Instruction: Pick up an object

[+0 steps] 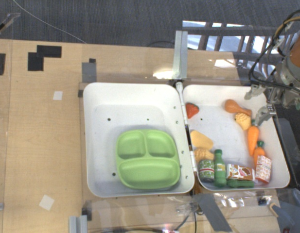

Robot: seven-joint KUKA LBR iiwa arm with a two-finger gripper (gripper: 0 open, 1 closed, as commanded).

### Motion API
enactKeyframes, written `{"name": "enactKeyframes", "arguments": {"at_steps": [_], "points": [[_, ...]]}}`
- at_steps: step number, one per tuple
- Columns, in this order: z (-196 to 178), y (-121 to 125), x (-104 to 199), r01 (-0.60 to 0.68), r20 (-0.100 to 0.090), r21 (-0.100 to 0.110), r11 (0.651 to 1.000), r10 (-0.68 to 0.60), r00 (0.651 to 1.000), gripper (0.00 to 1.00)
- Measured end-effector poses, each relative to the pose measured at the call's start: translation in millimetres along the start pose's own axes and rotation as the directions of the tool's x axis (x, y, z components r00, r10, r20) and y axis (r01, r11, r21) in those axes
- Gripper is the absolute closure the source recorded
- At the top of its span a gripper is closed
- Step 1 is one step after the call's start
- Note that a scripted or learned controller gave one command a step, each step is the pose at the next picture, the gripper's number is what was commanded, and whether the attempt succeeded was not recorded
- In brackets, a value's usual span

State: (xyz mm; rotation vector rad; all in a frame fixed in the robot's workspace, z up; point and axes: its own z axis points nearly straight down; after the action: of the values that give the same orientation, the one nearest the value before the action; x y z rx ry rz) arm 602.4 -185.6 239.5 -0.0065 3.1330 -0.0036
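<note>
The right bin (222, 93) holds several toy foods: a red piece (192, 110), a brown drumstick (234, 106), a pale yellow piece (243, 122), an orange carrot (253, 139), a yellow wedge (202, 140), a green bottle (219, 167), a can (206, 170) and a red-and-white packet (263, 169). My gripper (257, 104) hangs over the bin's right edge, just right of the drumstick and above the carrot. Its fingers stand apart, open, with nothing between them.
The left bin (98, 106) bears a green divided plate (147, 158). A metal post (181, 57) stands behind the wall between the bins. Black cables (264, 57) hang by the arm at the upper right. Bare wooden bench lies to the left.
</note>
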Motion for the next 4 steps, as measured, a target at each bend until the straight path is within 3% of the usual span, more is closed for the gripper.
{"name": "enactKeyframes", "arguments": {"at_steps": [1,2,3,4], "points": [[141.4,-18.2,4.9,0.078,0.004,0.001,0.997,-0.078,0.997,0.00],[150.1,-2.4,26.9,0.062,0.006,0.001,0.998,-0.062,0.998,0.00],[149.2,59.3,26.5,0.079,0.007,-0.001,0.997,-0.079,0.997,0.00],[147.7,85.5,62.4,0.104,0.013,0.003,0.995,-0.104,0.995,0.00]]}}
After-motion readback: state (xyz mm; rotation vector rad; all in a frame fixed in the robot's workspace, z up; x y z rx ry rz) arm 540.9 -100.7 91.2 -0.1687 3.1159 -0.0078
